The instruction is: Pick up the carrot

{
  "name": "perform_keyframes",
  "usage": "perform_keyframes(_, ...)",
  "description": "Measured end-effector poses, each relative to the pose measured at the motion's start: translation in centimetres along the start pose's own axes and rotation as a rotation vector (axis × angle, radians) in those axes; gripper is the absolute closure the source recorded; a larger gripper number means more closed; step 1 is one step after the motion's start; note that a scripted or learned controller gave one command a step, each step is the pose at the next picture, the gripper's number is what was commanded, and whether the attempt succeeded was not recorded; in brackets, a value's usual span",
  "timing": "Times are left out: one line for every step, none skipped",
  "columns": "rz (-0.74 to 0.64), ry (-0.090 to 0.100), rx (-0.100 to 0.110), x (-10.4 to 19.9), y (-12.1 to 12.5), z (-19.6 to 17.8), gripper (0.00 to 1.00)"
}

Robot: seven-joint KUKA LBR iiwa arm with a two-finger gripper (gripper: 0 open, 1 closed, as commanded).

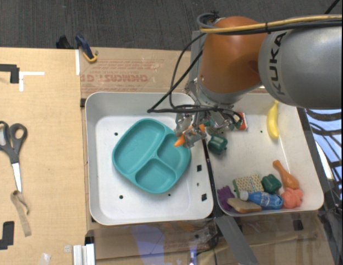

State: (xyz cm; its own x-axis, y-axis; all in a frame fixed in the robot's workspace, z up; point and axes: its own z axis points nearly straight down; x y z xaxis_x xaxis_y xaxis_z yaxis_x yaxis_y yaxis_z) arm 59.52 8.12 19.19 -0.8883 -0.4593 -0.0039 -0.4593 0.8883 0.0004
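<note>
The carrot (180,141) is small and orange; its tip pokes out to the lower left over the right rim of the teal divided plate (152,156) in the left bin (99,164). My gripper (192,132) hangs straight over the divider between the two bins, below the orange wrist. Its fingers look shut across the carrot's middle, with a second bit of orange showing on their far side. The wrist and cables hide the upper part of the fingers.
A dark green block (217,143) lies just right of the gripper. The right bin (312,148) holds a banana (272,120), an orange drumstick toy (285,173), and a cluster of several items at its front. Scissors (11,142) lie on the bench at left.
</note>
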Motion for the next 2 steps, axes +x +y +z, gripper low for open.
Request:
perform_keyframes(-0.146,0.000,0.001,3.4,-0.7,-6.5,1.00)
perform_keyframes(-0.393,0.003,-0.001,12.5,-0.2,-6.2,1.00)
